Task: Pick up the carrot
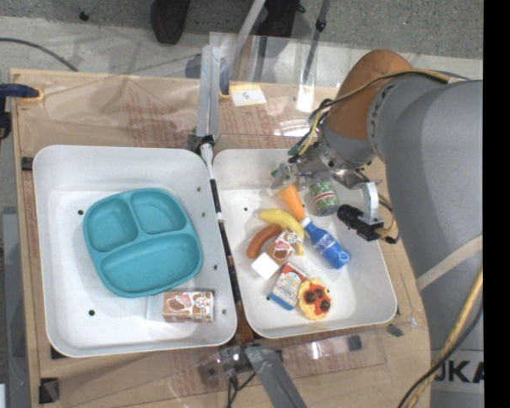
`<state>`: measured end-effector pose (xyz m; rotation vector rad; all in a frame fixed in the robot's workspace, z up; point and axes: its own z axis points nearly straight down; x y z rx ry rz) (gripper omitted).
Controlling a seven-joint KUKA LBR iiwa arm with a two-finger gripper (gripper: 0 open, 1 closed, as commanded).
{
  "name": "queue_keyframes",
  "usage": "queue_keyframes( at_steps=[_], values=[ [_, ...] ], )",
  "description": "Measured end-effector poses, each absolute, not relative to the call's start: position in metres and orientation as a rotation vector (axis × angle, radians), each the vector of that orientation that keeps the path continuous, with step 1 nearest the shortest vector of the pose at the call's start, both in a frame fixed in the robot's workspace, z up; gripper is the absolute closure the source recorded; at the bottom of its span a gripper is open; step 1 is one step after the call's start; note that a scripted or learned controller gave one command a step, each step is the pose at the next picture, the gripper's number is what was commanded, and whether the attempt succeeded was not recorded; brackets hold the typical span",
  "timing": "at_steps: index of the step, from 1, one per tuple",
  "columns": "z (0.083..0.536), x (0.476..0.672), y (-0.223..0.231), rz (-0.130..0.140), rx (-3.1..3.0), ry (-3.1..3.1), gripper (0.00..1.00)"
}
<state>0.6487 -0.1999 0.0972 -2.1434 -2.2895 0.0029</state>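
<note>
Carrot between can and banana.

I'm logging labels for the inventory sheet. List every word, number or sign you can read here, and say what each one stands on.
"UKA", cut off by the frame edge: on the grey robot arm base.
Small yellow sticky note on the brown bench: a mark, too small to read.
Small printed carton in the left white bin: print blurred.
Green-labelled can, blue bottle, two small snack cartons in the right bin: labels unreadable.
</note>
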Motion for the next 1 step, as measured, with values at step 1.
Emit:
queue_keyframes(
  at_steps=[1],
  values=[
    [0.1878, 0.6485, -0.1283, -0.003, -2.150, -2.289, 1.00]
  ],
)
